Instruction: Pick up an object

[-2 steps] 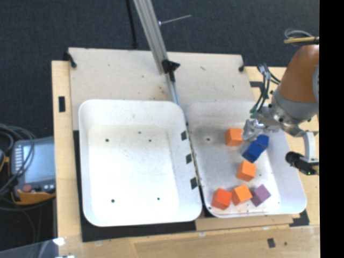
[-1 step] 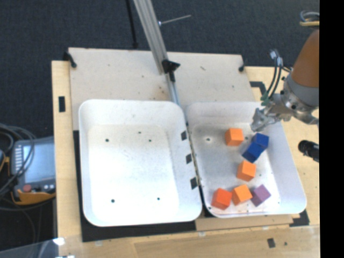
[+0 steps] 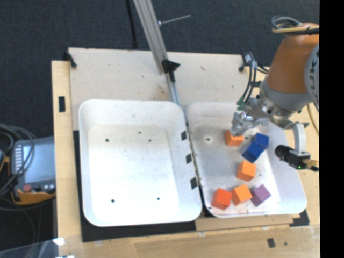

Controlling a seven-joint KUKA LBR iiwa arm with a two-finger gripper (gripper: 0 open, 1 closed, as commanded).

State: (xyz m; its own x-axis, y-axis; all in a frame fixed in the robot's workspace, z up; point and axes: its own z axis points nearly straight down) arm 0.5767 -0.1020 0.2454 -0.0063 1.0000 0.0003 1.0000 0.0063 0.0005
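Several small blocks lie in the right bin (image 3: 215,160). My gripper (image 3: 239,126) hangs over the bin's upper middle, right above an orange block (image 3: 234,139) that sits just under its tips. To the right lies a blue block (image 3: 255,148). Below it rests another orange block (image 3: 246,170). Near the front edge sit an orange-red block (image 3: 221,198), an orange block (image 3: 242,193) and a purple block (image 3: 260,194). I see nothing held between the fingers.
The left bin (image 3: 134,160) lies beside the right one, with black clips (image 3: 189,157) along the shared edge. A slanted metal post (image 3: 156,36) rises behind the bins. A black fitting (image 3: 287,155) on the arm hangs over the right bin's right side.
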